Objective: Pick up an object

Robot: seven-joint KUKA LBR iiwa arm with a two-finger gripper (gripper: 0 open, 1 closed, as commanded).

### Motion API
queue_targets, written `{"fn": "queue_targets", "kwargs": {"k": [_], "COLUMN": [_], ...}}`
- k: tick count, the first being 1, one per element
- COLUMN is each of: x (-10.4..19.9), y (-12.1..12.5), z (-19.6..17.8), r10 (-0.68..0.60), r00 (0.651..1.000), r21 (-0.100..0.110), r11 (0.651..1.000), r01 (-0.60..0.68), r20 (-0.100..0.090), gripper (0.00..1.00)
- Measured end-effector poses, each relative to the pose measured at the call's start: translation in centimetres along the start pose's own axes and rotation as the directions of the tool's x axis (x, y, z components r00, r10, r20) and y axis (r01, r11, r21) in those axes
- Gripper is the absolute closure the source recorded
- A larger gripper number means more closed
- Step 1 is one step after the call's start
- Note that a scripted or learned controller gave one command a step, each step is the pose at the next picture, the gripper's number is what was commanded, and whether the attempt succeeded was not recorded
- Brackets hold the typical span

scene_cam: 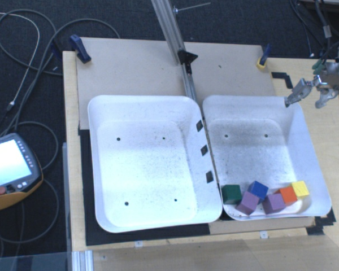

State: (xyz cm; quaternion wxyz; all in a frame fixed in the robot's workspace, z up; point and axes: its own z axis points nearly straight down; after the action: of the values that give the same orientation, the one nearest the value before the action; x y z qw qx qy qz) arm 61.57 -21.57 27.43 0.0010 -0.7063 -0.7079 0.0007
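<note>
**Blocks sit low in the right bin, gripper up at its far right corner**

Left to right I see a green cube (231, 193), purple (249, 201), blue (259, 189), purple (273, 202), orange (288, 195), yellow (300, 189) — all along the near wall. Gripper (309, 95) hangs open and empty, well apart, so my move is down-frame and slightly left.

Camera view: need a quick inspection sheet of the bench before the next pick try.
Surface: beige bench board; left white plastic bin and right white plastic bin side by side, both speckled.
Job's things: green cube, blue cube, two purple cubes, orange cube, yellow cube, clustered along the right bin's near edge.
Clutter: blue clamps on the board's far corners.
Grippers: gripper above the right bin's far right corner, holding nothing.
Cables: black loops on the floor, left.
Surroundings: teach pendant, metal pole.
</note>
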Motion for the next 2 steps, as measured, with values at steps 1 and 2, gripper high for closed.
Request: {"fn": "queue_targets", "kwargs": {"k": [1,2], "x": [4.4,10.4], "y": [0.6,-1.8], "z": [18.0,9.0], "r10": [0.0,-0.004], "r00": [1.0,1.0], "r21": [0.007,-0.01], "r11": [1.0,1.0], "r01": [0.0,0.004], "r20": [-0.003,-0.002], "gripper": [0.0,0.0]}}
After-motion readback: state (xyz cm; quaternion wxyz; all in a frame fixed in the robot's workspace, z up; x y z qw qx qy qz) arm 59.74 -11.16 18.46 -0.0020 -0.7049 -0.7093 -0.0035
